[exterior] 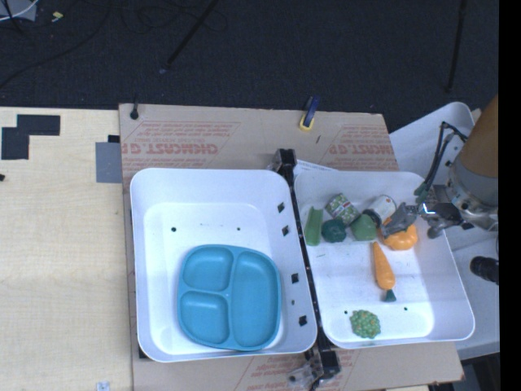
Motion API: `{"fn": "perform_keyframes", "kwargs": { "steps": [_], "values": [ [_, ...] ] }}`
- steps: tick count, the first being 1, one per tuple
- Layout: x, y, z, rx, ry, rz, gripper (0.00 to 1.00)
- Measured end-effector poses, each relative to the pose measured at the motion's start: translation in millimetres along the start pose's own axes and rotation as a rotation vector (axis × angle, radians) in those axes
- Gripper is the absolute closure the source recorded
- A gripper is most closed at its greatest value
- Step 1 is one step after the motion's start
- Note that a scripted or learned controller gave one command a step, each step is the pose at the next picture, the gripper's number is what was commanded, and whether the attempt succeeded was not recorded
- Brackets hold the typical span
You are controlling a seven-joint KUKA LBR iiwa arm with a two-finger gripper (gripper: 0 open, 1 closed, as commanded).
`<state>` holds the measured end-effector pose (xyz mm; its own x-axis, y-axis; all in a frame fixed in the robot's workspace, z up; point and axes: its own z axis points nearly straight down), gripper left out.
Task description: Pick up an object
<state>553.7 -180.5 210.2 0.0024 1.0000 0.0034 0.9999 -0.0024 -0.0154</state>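
On the left, the pale wooden table (57, 259) is bare apart from dark squares near its far edge. A cardboard sheet (244, 141) lies under both bins. The left bin (155, 194) holds a blue divided plate (229, 296) with three compartments, lying flat toward the near side.

In the right bin (444, 300) the toy food is bunched along the far half. Going rightward: a slim green pod-like piece (313, 226) standing on end beside the dividing wall, a dark green round piece (334, 231), a small printed can (342, 208) behind it, a lighter green piece (364, 228), a dark-and-white cylinder (380, 209), then an orange pepper-like piece (400, 238). Below that lies a toy carrot (383, 267), its long axis running near to far, its dark tip toward the near side. A green bumpy cluster (365, 324) sits alone near the front wall.

The claw (404, 219) reaches in from the right and sits over the orange pepper-like piece, touching or nearly so. Whether it is released or clenched I cannot tell; nothing is clearly caught in it. The likeliest target lies directly beneath the claw, so the coming move looks to be mostly downward. The cylinder and the lighter green piece crowd its left side and the carrot's far end lies just in front, so a sloppy descent could nudge those.
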Motion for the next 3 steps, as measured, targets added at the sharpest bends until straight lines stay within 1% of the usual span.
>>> {"fn": "perform_keyframes", "kwargs": {
  "steps": [1, 2, 3],
  "values": [
    [-0.1, 2.7, -7.7, -0.014, -0.003, -0.002, 0.00],
    [2.8, -3.9, 54.5, -0.007, -0.001, -0.003, 0.00],
    [3.4, -2.2, 118.5, -0.009, -0.001, -0.003, 0.00]
  ]
}}
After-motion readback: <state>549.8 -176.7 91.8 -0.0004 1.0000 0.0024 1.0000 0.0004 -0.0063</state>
